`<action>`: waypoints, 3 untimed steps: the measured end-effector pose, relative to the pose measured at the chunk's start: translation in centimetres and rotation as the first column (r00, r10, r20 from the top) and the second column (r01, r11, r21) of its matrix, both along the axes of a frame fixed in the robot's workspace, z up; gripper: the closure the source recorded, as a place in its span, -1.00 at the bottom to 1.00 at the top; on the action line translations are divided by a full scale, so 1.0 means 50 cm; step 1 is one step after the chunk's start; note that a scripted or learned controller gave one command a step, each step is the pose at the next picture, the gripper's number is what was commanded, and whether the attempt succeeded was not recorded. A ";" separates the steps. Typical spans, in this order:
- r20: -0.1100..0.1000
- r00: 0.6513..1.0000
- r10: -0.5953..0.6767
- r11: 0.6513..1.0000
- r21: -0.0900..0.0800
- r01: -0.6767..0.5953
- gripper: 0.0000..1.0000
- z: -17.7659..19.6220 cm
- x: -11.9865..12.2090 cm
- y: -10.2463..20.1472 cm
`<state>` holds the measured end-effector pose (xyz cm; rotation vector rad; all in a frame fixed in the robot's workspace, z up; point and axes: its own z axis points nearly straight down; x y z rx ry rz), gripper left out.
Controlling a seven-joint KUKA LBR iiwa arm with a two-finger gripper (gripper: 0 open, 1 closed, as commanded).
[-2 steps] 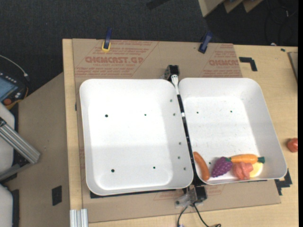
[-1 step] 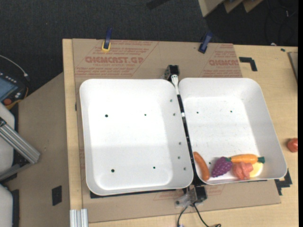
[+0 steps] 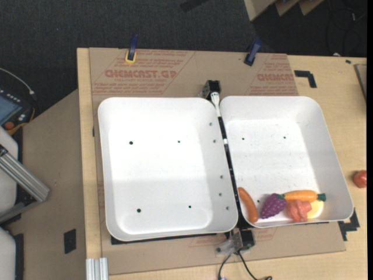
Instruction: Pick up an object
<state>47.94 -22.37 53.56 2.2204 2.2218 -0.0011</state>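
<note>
Toy food lies along the near edge of the right bin (image 3: 303, 127). An orange sausage-like piece (image 3: 247, 205) rests slanted at the near left corner. To its right sits a purple bunch of grapes (image 3: 272, 205). An orange carrot with a green top (image 3: 303, 196) lies above a red piece (image 3: 297, 210) and a pale yellow piece (image 3: 315, 210).
The left bin (image 3: 157, 162) sits beside the right one on a brown cardboard sheet (image 3: 175, 69). A small orange-red object (image 3: 360, 179) lies on the bench right of the right bin. Blue clamps (image 3: 253, 51) hold the sheet's far edge.
</note>
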 end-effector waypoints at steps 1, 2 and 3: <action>0.000 1.000 0.000 1.000 0.000 0.000 1.00 0.000 0.000 0.000; 0.000 1.000 0.000 1.000 0.000 0.000 1.00 0.000 0.000 0.000; 0.000 1.000 0.000 1.000 0.000 0.000 1.00 0.000 0.000 0.000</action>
